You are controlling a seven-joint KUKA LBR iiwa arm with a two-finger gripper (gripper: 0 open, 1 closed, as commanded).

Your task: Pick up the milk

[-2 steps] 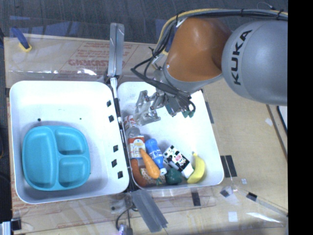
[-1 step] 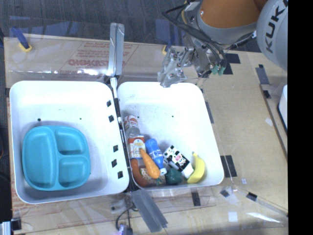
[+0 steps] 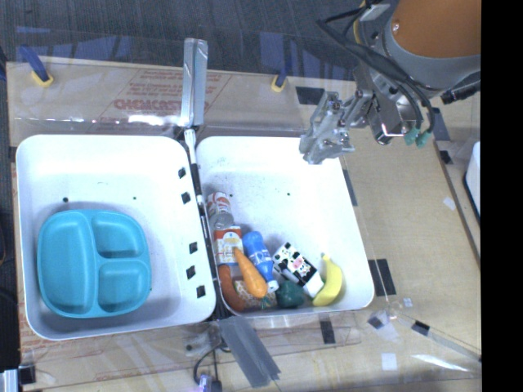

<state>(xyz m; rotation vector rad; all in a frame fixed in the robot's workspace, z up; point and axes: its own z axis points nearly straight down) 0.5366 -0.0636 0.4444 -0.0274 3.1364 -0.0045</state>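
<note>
Milk carton (image 3: 295, 266) lies beside banana (image 3: 328, 282); end effector (image 3: 324, 142) well apart.

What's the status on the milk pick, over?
Pincer above right bin's far rim, holding nothing. Milk carton at near edge, untouched. Banana and blue bottle crowd it either side.

Two shallow white plastic bins sit on the pale tan bench (image 3: 409, 243). The left bin (image 3: 49, 153) carries a light blue divided tray (image 3: 94, 261). In the right bin (image 3: 327, 194), the small milk carton (image 3: 295, 266) is white with black cow patches. Beside it lie a yellow banana (image 3: 329, 282), an orange carrot (image 3: 250, 274), a blue bottle with a white label (image 3: 258, 256) and a dark green item (image 3: 289, 295). The arm's band (image 3: 437, 11) is orange, its metal gripper (image 3: 325, 137) grey.
</note>
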